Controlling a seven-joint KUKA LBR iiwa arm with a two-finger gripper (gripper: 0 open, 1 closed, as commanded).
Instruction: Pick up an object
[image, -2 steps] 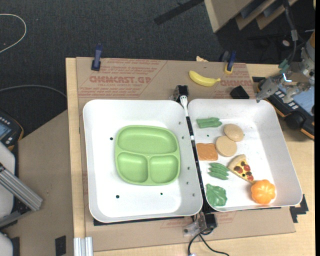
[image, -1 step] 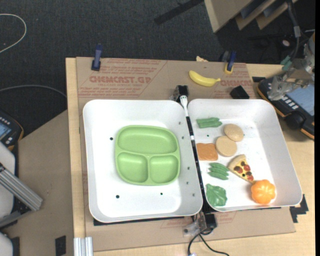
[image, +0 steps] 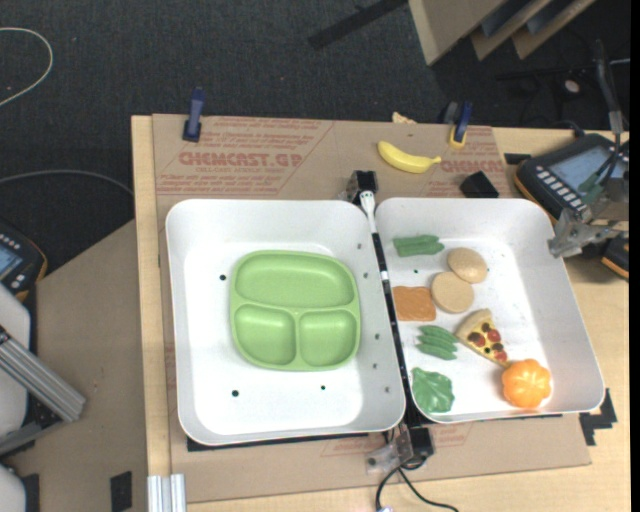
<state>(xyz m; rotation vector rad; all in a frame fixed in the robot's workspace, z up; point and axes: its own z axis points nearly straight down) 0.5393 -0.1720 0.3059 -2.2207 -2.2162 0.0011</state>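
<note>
toy food is sitting in the right bin (image: 560, 300): orange pumpkin (image: 526, 383) chilling in its near right corner, pizza slice (image: 483, 336) just beside it, green divided plate (image: 295, 308) lying in the left bin (image: 200, 300); can't tell about the jaws

The right bin (image: 520, 225) contains eight toy food items, all lying flat.
- Green leafy piece (image: 417, 245): far end of the bin.
- Two round tan biscuits (image: 467, 265) (image: 452, 292): touching each other.
- Orange-brown square toast (image: 413, 303): just beside the lower biscuit.
- Green pod (image: 437, 342) and pizza slice (image: 483, 336): side by side.
- Orange fruit (image: 526, 384): near corner.
- Dark green leaf (image: 433, 390): near edge.
</note>
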